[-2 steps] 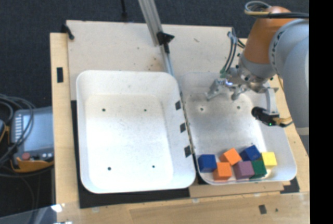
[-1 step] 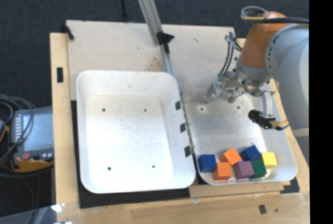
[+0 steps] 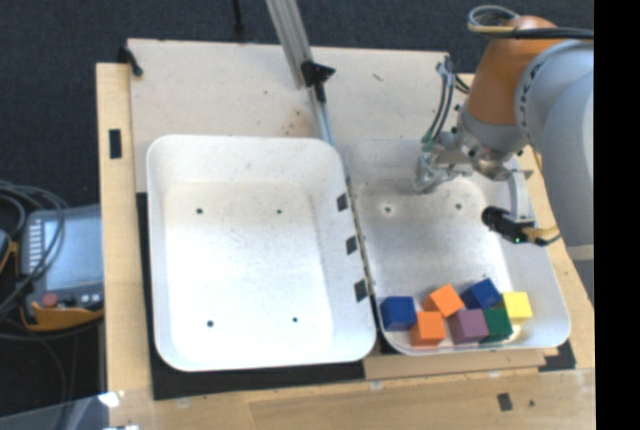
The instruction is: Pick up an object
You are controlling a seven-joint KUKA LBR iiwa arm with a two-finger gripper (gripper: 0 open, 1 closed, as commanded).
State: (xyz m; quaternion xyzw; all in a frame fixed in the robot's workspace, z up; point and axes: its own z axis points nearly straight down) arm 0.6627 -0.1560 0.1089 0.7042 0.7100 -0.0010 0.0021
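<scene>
Up at the right bin's (image 3: 560,318) far end, the gripper (image 3: 432,173) was too blurred to tell its grip; blocks (image 3: 455,313) sat well apart, lower right.

Seven small coloured blocks sit clustered in the lower right of the frame, along the near edge of the right bin (image 3: 400,218). A blue block (image 3: 398,311) lies furthest left, just apart from the rest. An orange block (image 3: 446,299) sits above and right of a second orange block (image 3: 429,327). A purple block (image 3: 467,325) touches a green block (image 3: 498,323) on its right. A darker blue block (image 3: 483,293) rests behind them, and a yellow block (image 3: 517,305) ends the group at the right.
</scene>
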